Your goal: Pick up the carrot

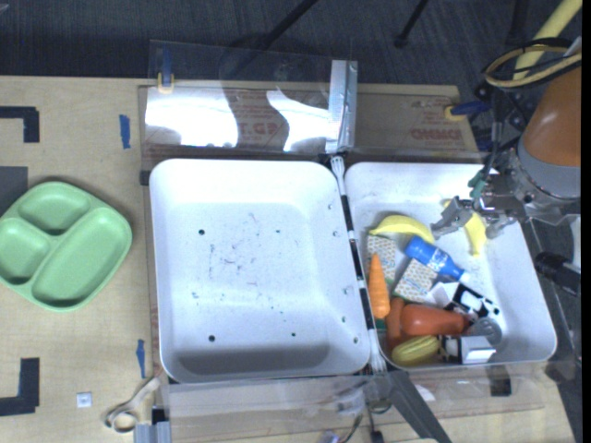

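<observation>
Plainly the gripper point(469, 212), fingers spread and holding nothing, hangs far of the carrot point(379, 287); packed against the bin wall point(354, 247), it may slip

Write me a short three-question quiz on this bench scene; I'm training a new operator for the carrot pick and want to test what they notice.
1. Which bin holds the carrot: A) the left bin, B) the right bin?
2. True or false: the gripper is holding the carrot.
3. Name the blue item lying beside the banana.

Key
1. B. The carrot lies along the right bin's left wall, next to the divider between the bins.
2. False. The gripper is over the upper right part of the right bin, apart from the carrot, with nothing seen between its fingers.
3. The blue bottle, in the pile of items.
</observation>
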Controlling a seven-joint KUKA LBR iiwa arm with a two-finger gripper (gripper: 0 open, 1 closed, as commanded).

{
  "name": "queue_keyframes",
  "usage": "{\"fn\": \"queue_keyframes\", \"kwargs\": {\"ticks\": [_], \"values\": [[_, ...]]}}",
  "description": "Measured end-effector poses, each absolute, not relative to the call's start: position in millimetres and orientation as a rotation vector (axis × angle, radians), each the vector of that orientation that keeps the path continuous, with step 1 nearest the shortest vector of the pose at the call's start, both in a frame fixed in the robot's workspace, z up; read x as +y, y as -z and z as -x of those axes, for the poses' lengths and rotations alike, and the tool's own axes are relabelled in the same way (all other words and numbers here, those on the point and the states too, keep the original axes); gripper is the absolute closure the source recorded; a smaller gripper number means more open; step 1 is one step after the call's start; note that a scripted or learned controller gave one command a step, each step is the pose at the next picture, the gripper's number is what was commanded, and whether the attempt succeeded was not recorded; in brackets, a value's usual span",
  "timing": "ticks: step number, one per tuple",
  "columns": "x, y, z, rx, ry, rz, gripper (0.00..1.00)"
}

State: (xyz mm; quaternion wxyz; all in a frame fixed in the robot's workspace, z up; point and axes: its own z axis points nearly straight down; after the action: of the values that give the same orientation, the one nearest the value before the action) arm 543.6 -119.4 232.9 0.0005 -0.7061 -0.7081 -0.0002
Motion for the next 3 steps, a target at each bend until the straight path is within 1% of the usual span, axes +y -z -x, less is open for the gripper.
{"fn": "queue_keyframes", "kwargs": {"ticks": [1,2,3], "values": [[-126,-180,-629.4,-2.103,0.001,2.334,0.0],[-110,-230,-657.8,-2.216,0.002,2.23,0.0],[-110,-241,-658.9,-2.221,0.004,2.231,1.0]]}}
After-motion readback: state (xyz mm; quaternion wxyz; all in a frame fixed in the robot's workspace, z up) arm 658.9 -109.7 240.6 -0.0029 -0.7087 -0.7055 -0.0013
